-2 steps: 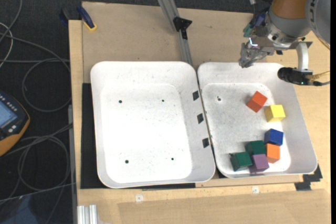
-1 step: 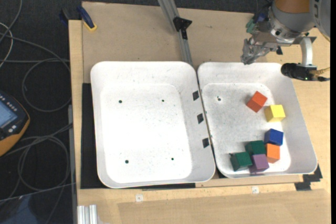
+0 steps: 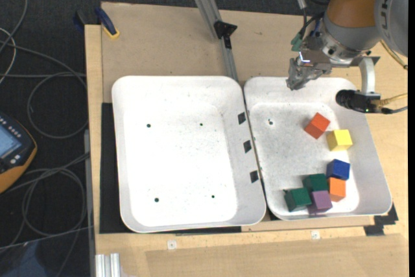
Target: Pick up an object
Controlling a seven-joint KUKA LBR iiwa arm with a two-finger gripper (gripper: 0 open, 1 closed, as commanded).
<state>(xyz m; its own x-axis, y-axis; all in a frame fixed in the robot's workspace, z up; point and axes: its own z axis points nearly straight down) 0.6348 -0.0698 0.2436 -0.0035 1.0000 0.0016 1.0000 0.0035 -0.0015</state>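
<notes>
My gripper [image 3: 297, 82] hangs over the far edge of the right bin [image 3: 280, 139], above and to the left of the blocks. An orange-red block [image 3: 317, 125] lies nearest to it, with a yellow block [image 3: 339, 139] just to its right. At the bin's near right corner sits a cluster: a blue block [image 3: 338, 169], an orange block [image 3: 337, 187], two dark green blocks [image 3: 317, 181] [image 3: 298, 198] and a purple block [image 3: 320, 202]. I see nothing between the fingers.
The left bin [image 3: 175, 152] stands beside the right one, with black clips [image 3: 247, 145] along their shared rim. A slanted metal post [image 3: 207, 3] rises behind the bins. Cables lie on the dark floor at the left.
</notes>
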